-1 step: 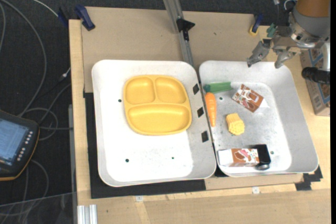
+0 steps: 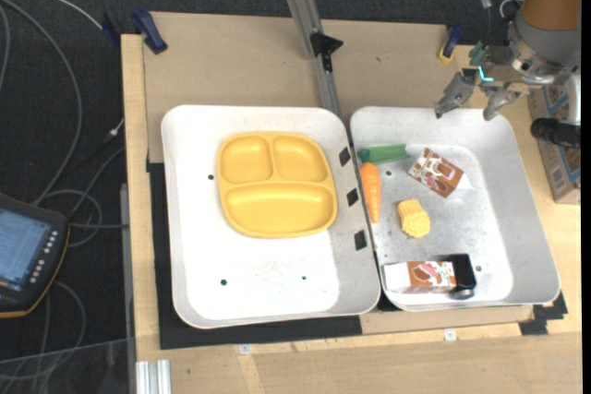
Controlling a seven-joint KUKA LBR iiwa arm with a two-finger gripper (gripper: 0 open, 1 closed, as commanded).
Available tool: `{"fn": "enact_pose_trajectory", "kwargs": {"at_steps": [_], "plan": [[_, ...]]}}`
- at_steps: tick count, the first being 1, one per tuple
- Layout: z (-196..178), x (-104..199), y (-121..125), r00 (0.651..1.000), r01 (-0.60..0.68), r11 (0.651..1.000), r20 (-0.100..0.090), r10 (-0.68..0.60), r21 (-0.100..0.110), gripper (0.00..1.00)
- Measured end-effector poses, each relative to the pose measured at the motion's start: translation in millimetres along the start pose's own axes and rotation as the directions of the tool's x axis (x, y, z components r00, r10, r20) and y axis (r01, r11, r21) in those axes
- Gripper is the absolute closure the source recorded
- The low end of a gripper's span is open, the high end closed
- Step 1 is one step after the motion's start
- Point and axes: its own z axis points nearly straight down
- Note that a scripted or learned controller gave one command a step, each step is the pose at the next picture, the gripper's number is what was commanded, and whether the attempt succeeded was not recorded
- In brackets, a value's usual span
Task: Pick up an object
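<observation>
We look down at a slant on a wooden worktop (image 2: pixel 240 60) carrying two shallow white bins side by side. The left bin (image 2: pixel 189 226) holds a yellow divided plate (image 2: pixel 275 184) with three compartments, lying flat near the bin's middle. The right bin (image 2: pixel 517 198) holds the loose items: a toy carrot (image 2: pixel 370 187) against its left wall, its long axis running far to near with the green top at the far end; a small brown-and-white snack packet (image 2: pixel 435 173) toward the far middle; a yellow corn piece (image 2: pixel 414 218) near the centre; and a brown-and-white carton (image 2: pixel 428 276) with a black end lying along the near wall, its long axis left to right.

The arm (image 2: pixel 552 5) enters from the far right. Its pincer (image 2: pixel 473 100) hangs over the far rim of the right bin, with the two fingers spread apart and nothing between them.

No single item is named by the task, so any of these would serve. We judge the snack packet the closest candidate: it lies just nearward and slightly left of the pincer, tilted on a diagonal. The corn piece sits further nearward and left, and the carrot well to the left. To reach the packet, the pincer would need to come nearward into the bin, descend, and likely turn so the fingers straddle the packet's narrow side.
</observation>
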Motion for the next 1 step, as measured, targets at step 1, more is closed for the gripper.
{"fn": "enact_pose_trajectory", "kwargs": {"at_steps": [1], "plan": [[49.0, 10.1, 2.2, 1.000, 0.000, 1.000, -0.001, 0.000, 0.004, 0.00]]}}
